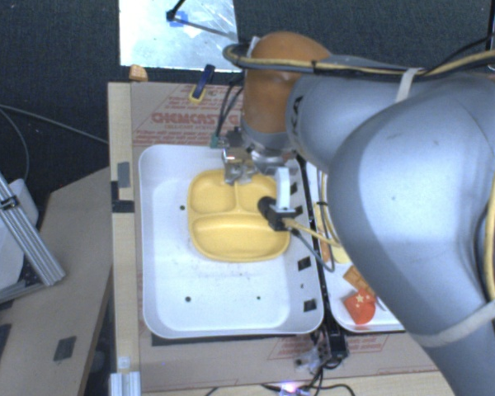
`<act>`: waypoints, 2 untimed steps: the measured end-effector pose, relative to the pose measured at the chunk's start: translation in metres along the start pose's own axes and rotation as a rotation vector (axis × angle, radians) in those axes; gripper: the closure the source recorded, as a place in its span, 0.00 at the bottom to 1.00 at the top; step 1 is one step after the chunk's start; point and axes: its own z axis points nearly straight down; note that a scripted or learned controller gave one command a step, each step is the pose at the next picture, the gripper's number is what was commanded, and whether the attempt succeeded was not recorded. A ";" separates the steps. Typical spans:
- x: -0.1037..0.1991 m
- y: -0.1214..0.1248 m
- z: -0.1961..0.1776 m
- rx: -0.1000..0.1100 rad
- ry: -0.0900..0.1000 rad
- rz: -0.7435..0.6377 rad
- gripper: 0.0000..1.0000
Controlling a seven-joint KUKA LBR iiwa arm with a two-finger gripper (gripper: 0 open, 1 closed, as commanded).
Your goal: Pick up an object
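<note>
Pincer [246, 170]: low over far rim of yellow divided plate [231, 225]; whether it grips, cannot tell. Plate: flat in left white bin [169, 304], near its right wall; likely light, rigid, slick plastic; best taken by raised rim or divider. Right bin [379, 327]: orange-red item [360, 306]. Cardboard-lined worktop [161, 114] beneath

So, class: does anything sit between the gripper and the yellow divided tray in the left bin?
Nothing visible does. The gripper is right at the far edge of the yellow tray, which lies alone in the left bin.
</note>
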 end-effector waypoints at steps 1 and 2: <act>-0.016 0.001 0.016 -0.004 0.020 -0.002 1.00; 0.005 -0.055 0.011 -0.013 -0.003 0.000 1.00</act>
